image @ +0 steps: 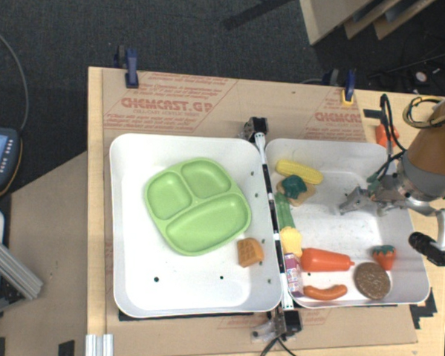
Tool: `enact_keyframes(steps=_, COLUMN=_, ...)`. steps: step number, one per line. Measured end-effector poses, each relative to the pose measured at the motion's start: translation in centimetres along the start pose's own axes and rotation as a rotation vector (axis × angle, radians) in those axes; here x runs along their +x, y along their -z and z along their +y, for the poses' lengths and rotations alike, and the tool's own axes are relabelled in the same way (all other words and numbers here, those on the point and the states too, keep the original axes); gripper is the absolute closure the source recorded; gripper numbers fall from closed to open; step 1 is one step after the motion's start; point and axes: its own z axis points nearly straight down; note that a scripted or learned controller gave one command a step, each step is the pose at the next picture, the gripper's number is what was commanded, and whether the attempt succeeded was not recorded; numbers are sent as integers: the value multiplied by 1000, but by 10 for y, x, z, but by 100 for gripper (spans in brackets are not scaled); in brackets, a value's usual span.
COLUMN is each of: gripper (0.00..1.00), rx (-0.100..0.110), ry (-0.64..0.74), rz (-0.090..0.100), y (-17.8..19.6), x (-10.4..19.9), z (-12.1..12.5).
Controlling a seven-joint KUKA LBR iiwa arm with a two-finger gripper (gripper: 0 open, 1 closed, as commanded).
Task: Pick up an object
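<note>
We're looking down on the two white bins, and the gripper point(353, 201) hangs over the right bin point(335, 153) with its fingers spread apart, nothing between them, pointing toward the bin's bare middle. The arm point(430, 158) comes in from the right edge. Along the left wall of that bin we see a yellow corn cob point(299, 171) near the top, a small green-and-tan piece point(293, 188) just below it, then a long green vegetable point(283, 212) running down to a yellow piece point(290, 240). At the bottom lie an orange carrot point(325, 260), a red sausage point(325, 292) under it, a brown round patty point(371, 280) to the right, and a small red strawberry point(383, 256) just above the patty. Over in the left bin point(132, 206) we have a green divided plate point(197, 206), with a tan bread chunk point(250, 252) just beside its lower right rim.
</note>
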Motion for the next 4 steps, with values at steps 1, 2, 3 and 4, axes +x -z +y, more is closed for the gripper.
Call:
enact_keyframes(steps=1, gripper=0, rx=9, ry=2, rz=7, y=-7, x=32, z=-106)
enact_keyframes(steps=2, gripper=0, rx=-7, ry=7, rz=-1, y=-6, x=19, z=-51)
enact_keyframes(steps=3, gripper=0, rx=-8, ry=7, rz=-2, y=31, x=-12, z=-4)
enact_keyframes(steps=4, gripper=0, rx=-8, ry=7, rz=-1, y=81, x=-8, z=-2)
